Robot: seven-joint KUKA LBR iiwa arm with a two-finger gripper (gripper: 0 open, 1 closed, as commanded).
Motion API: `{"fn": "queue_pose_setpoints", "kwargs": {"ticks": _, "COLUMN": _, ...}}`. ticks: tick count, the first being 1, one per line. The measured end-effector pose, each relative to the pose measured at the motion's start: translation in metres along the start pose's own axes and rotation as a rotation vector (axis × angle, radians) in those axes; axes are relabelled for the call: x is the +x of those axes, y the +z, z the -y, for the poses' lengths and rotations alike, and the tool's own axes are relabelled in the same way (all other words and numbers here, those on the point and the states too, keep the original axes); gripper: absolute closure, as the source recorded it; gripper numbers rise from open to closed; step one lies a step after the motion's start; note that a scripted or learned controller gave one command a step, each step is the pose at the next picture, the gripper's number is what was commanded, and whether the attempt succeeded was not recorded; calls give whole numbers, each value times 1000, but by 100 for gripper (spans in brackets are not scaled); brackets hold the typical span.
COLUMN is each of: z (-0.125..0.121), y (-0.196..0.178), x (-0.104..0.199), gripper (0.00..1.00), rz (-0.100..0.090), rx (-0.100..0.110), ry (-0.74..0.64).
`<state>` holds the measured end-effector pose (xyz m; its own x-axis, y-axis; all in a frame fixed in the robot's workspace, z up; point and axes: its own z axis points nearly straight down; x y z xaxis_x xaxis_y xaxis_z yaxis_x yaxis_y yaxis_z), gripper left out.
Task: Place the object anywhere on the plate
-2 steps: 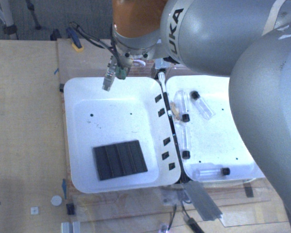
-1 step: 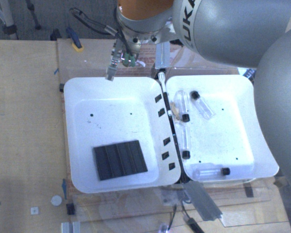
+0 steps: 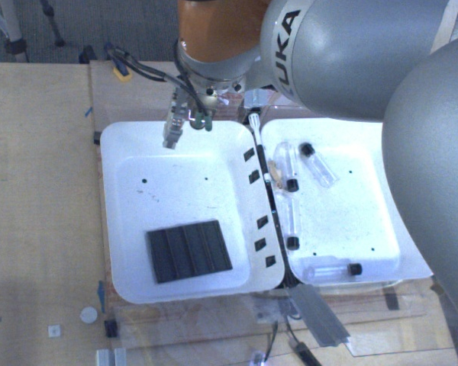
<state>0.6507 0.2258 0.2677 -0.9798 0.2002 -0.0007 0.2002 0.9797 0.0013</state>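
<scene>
Bench: wooden top carried two shallow white bins side by side, grey floor behind at 12 o'clock, a few small bits lying loose on the wood at 7 o'clock.

Left bin: had the dark ribbed plate lying flat in its 6 o'clock half, nothing on top of it as far as I could see.

Right bin: held four clear plastic tubes with black caps. One tube sat at 12 o'clock, another just beside it by the divider, a third ran along the divider toward 6, and the fourth lay along the 6 o'clock wall.

Arm: grey KUKA with the orange band reached in from 3 o'clock and covered most of the top right.

Gripper: hung over the 12 o'clock rim of the left bin, well apart from the plate and from every tube. I saw nothing between its fingers, and honestly couldn't tell if they were spread or pinched together, too small and too slanted.

Task object: my guess was one of those capped tubes, all of them sitting in the right bin.

Progress: looked like basically zero to me. Plate bare, no tube picked up.

Left to do: go over to the right bin, actually grab a tube, carry it across the divider, set it on the plate.
</scene>
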Motion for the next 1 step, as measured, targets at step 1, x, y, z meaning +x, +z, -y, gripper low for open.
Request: {"fn": "queue_pose_setpoints", "kwargs": {"ticks": 1, "z": -1, "y": -69, "x": -5, "gripper": 100, "rz": 8, "rx": -4, "ry": -467}}
